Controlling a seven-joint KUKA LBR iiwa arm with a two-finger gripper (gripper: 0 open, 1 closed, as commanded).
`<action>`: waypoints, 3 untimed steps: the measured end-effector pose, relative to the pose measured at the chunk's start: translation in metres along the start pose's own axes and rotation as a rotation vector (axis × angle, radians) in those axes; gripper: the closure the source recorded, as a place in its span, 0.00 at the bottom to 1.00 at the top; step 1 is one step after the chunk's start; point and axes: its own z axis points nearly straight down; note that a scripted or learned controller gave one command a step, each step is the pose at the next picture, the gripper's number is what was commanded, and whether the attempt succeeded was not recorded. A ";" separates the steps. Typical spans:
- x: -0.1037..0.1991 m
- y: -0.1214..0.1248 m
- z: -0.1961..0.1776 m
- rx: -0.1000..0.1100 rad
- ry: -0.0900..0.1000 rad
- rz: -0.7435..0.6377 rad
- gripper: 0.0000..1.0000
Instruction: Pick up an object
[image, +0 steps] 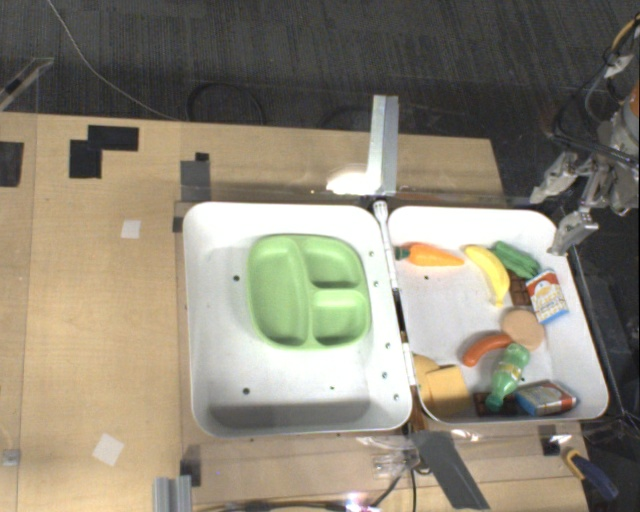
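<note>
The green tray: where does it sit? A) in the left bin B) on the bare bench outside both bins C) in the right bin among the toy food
A: the green tray lies inside the left bin, apart from the toy food in the right bin.

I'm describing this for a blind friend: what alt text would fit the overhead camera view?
Two shallow white bins sit side by side on a wooden bench: the left bin holds a green divided tray, and the right bin holds toy food, including a carrot, banana and green bottle. The robot's end effector hovers over the right bin's far right corner.
</note>
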 end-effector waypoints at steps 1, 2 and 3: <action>0.047 -0.007 0.055 0.000 0.002 -0.160 0.00; 0.089 -0.006 0.179 -0.004 0.008 -0.322 0.00; 0.117 0.001 0.188 0.008 -0.017 -0.291 0.00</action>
